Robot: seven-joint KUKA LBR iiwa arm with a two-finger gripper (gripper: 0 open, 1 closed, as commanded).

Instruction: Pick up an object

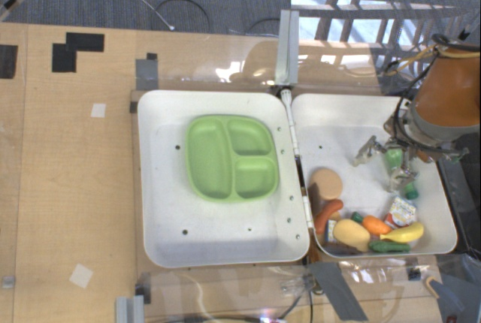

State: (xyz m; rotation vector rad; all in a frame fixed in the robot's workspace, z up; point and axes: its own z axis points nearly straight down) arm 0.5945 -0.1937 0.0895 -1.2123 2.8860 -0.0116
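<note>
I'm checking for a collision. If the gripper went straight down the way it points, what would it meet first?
Likely the green object seen between the fingers of the gripper, then the right bin floor; depth is unclear from above.

Two bins side by side on the bench (68,186). In the left bin (161,239), a divided tray (229,158), near the middle. In the right bin (331,119), toy foods (368,227) heaped along the near edge, a small block (394,158) behind them, between the gripper (387,161) fingers.
</note>
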